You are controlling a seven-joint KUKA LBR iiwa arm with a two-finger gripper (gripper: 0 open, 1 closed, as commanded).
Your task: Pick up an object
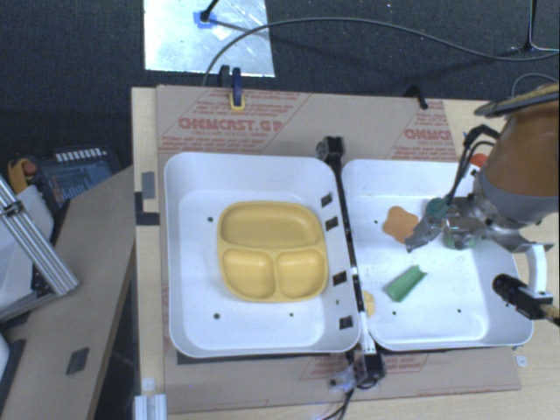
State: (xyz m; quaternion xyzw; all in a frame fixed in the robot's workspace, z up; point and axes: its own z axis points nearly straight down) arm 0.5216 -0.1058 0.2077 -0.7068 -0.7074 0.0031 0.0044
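Observation:
The right bin point(455, 326) holds an orange flat piece point(400, 223) near its left side and a green block point(404, 283) lying at a slant below it. A small yellowish bit point(368, 303) lies at the bin's left wall. My gripper point(429, 229) hangs low over the right bin, just right of the orange piece and above the green block. Nothing shows as held in it. The grey arm with its orange band point(525, 160) covers the bin's right part.
The left bin point(188, 234) bears a yellow divided plate point(271, 250). A black divider point(343, 243) with clips runs between the bins. Cables point(367, 26) cross the dark floor behind the bench, and a side table point(61, 269) stands at left.

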